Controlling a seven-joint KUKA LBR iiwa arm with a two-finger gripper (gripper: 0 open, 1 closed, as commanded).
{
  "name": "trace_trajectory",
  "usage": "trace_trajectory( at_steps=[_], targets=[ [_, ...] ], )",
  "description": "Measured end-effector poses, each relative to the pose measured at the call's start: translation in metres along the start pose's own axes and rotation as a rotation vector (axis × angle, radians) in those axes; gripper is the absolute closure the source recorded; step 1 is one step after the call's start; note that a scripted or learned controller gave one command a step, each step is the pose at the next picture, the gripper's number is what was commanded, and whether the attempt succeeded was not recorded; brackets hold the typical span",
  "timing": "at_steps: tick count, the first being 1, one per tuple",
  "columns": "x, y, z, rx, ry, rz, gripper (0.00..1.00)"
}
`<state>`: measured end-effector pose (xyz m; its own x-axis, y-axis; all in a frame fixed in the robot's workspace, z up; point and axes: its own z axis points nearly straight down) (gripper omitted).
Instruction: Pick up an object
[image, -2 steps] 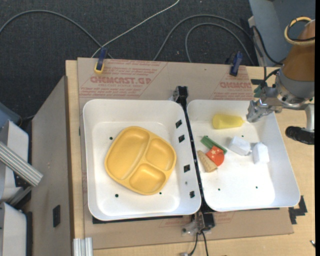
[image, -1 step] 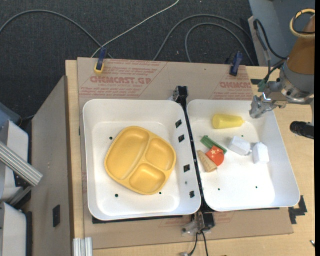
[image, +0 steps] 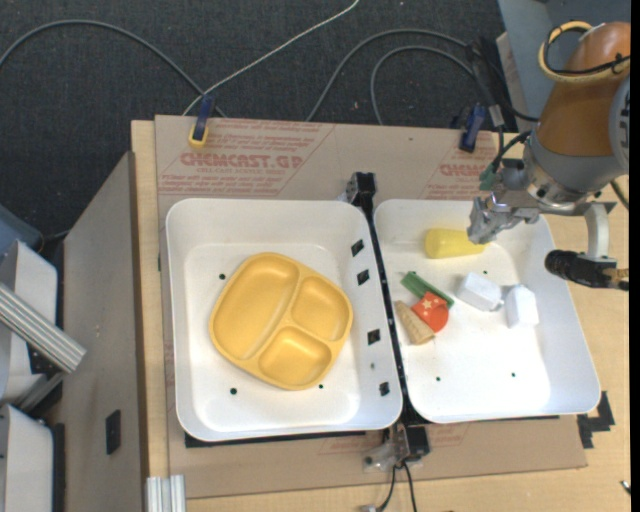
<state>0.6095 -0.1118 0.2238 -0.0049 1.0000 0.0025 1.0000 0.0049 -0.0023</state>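
In the right bin (image: 560, 385) lie a yellow lemon-shaped block (image: 446, 243), a red and green strawberry-like piece (image: 430, 309) on a tan wedge (image: 412, 326), and two white blocks (image: 479, 292) (image: 520, 305). My gripper (image: 484, 228) hangs at the far part of the right bin, just right of the yellow block and close above the bin floor. Nothing shows between its fingers. The grey arm with its orange band (image: 585, 95) rises from it to the upper right.
The left bin (image: 190, 300) holds a yellow divided plate (image: 281, 319). A black divider (image: 378, 300) runs between the two bins. Cables trail over the dark floor behind the bench, and blue clamps (image: 203, 127) pin the cardboard at the back edge.
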Motion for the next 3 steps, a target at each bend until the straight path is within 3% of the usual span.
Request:
trace_trajectory(
  at_steps=[3],
  targets=[
    [0.172, -0.003, -0.017, -0.004, -0.001, -0.001, 1.00]
  ],
)
